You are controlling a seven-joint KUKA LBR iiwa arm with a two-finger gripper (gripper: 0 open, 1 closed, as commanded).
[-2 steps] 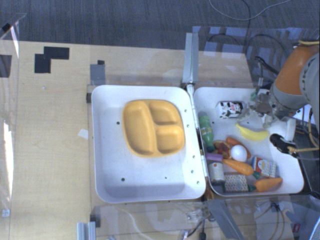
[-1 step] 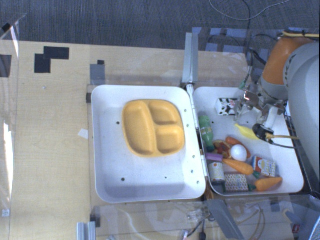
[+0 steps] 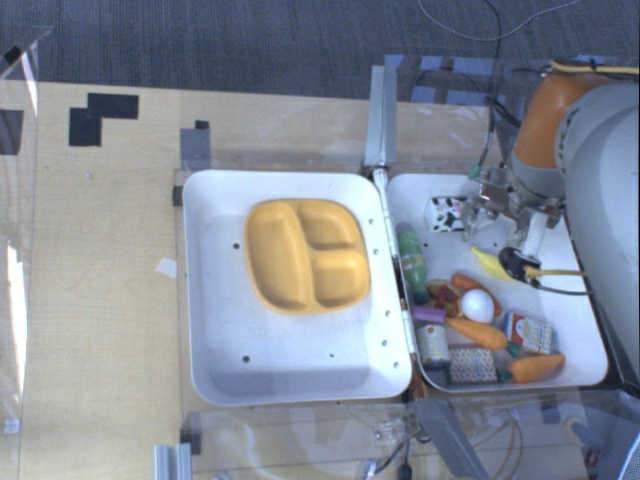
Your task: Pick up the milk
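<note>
Clutter fills the right bin's (image 3: 596, 353) near edge: carrot (image 3: 537, 367), small carton (image 3: 527, 331), can (image 3: 433, 344), egg (image 3: 478, 305). The left bin (image 3: 215, 298) holds a yellow divided tray (image 3: 305, 253). The cow-patterned milk carton (image 3: 449, 215) sits at the right bin's far-left corner, the gripper (image 3: 503, 218) just beside it; whether the fingers are released or clenched I cannot tell. A descent may nudge the milk against the wall.

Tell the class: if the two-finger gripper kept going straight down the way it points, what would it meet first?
Probably the small black-and-white cow-patterned milk carton, just beside the gripper in the right white bin; depth is unclear, so it might meet the bin floor instead.
</note>
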